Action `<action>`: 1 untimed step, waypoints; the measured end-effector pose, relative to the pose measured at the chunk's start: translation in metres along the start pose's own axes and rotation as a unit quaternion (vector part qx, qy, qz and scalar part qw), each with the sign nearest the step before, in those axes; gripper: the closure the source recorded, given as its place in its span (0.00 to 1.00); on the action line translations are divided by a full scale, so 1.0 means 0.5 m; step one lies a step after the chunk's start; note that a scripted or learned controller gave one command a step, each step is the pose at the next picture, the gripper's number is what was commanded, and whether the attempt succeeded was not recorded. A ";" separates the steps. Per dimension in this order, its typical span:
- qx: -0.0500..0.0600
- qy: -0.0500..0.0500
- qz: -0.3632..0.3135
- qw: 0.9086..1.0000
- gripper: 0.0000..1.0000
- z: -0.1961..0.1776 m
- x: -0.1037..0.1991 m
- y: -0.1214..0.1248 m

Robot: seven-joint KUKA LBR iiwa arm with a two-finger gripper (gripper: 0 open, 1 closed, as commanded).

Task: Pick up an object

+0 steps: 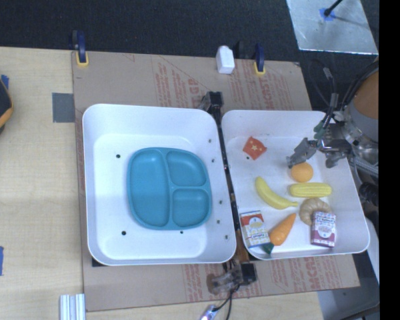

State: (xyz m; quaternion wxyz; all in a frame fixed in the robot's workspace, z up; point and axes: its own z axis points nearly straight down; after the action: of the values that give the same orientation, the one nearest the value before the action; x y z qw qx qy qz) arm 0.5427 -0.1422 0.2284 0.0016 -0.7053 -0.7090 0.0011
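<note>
The right bin holds several toy foods. A red block lies toward its far left, and an orange ball sits mid-bin. A yellow banana and a corn cob lie near it, with a tan pastry below the cob. An orange carrot and two small cartons are at the near side. My gripper hovers just above and right of the orange ball. It is open, fingers spread, with nothing between them.
The left bin holds a blue divided plate. A ridge where the two bins meet runs between them. Clamps and a white block sit at the far edge of the cardboard base.
</note>
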 end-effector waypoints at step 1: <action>0.001 0.000 0.000 1.000 0.00 0.193 0.070 0.048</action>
State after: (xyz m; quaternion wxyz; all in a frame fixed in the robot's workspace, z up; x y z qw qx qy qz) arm 0.5662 -0.1068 0.1317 0.0018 -0.7051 -0.7091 0.0020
